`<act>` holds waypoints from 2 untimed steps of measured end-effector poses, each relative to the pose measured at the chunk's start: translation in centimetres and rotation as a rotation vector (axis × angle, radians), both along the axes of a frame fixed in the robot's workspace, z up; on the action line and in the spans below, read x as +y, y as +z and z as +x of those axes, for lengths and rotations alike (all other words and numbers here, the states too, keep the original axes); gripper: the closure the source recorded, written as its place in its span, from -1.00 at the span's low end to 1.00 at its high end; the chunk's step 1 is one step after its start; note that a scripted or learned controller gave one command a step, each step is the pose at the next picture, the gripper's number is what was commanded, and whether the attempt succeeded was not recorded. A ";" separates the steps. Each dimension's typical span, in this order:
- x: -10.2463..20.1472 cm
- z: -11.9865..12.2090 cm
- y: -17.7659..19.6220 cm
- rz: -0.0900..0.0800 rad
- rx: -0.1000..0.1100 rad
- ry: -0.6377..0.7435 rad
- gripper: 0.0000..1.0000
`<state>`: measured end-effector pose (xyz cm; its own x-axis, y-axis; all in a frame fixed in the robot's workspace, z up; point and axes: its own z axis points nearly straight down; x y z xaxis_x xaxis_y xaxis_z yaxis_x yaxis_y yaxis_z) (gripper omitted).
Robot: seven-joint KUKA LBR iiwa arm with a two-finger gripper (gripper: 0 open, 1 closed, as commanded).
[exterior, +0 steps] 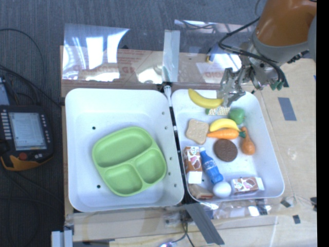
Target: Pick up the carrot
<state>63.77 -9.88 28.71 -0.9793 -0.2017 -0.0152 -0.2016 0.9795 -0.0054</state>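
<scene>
Carrot (224,134) x1, orange, lying flat in the right bin (268,153), just below the pincer (230,95) w/ a small yellow banana (224,123) touching its top edge. Pincer hangs over the bin's top rim area, nothing between its fingers; open vs closed: can't tell from this angle.

Counts near pincer: bananas x2 (long one (204,100) just left of it), green ball (237,115) x1 right under it, bread slice (197,131) x1, brown cookie (225,150) x1, blue bottle (210,167) x1, white egg (222,189) x1 farthest away.

Left bin (82,112) well away: green divided tray (129,161) x1, 3 compartments.

Surface: tan bench, clear plastic sheets behind bins. Dark carpet floor, teach pendant (24,133) far left.
</scene>
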 end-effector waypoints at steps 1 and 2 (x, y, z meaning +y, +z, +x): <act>0.0 -0.2 -0.6 0.002 0.012 0.000 -1.00; -0.6 -4.0 -15.0 0.006 0.028 0.027 -1.00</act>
<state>59.74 -10.44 13.72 -0.9735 -0.2285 0.0105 -0.2284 0.9735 0.0067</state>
